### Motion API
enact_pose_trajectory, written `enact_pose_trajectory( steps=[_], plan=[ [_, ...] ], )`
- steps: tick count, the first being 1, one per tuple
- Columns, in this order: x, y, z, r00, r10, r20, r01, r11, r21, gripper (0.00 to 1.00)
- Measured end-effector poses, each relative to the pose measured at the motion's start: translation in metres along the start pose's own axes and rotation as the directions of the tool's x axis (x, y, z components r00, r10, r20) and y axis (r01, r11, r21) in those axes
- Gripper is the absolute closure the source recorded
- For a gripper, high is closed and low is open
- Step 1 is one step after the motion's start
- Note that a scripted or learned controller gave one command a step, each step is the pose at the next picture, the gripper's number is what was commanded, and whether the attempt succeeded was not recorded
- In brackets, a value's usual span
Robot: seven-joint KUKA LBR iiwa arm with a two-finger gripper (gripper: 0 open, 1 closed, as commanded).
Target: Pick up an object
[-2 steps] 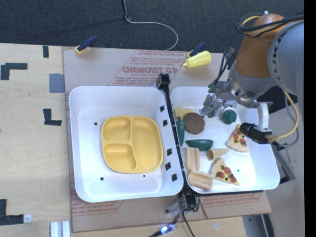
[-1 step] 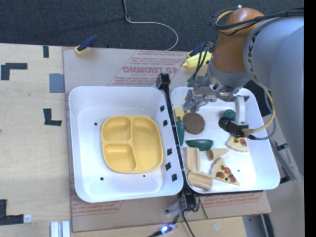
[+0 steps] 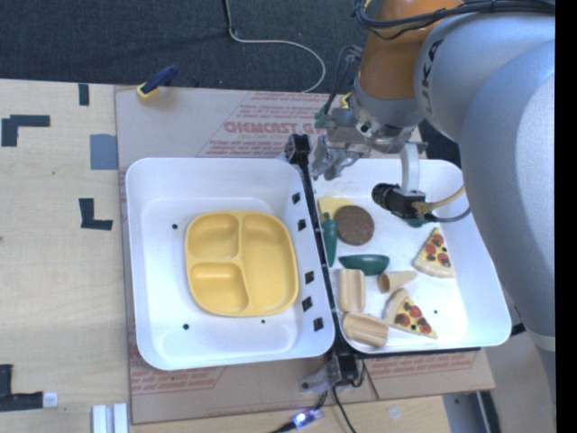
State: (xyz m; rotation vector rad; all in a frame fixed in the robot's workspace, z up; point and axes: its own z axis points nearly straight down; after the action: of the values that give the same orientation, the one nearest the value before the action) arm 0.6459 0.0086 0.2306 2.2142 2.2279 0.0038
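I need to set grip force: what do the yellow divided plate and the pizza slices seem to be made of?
The yellow plate looks like smooth moulded plastic: even colour, soft sheen. The pizza slices look like hard toy plastic, toppings as flat colour; rubber is possible.

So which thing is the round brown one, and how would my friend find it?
Start at the right white bin, the one crowded with toy food. Look near its top left, beside the divider between the two bins. The brown cookie lies flat there, the one dark round disc, unlike the triangular pizza slices and tan wooden pieces below it.
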Motion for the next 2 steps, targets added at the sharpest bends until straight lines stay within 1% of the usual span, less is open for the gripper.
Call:
enact_pose_trajectory(
  steps=[1, 2],
  plan=[
    [0.006, -0.002, -0.004, 1.0, 0.004, 0.002, -0.004, 1.0, 0.003, 1.0],
    [0.01, -0.001, 0.017, 1.0, 0.005, 0.003, -0.005, 1.0, 0.006, 1.0]
  ],
)
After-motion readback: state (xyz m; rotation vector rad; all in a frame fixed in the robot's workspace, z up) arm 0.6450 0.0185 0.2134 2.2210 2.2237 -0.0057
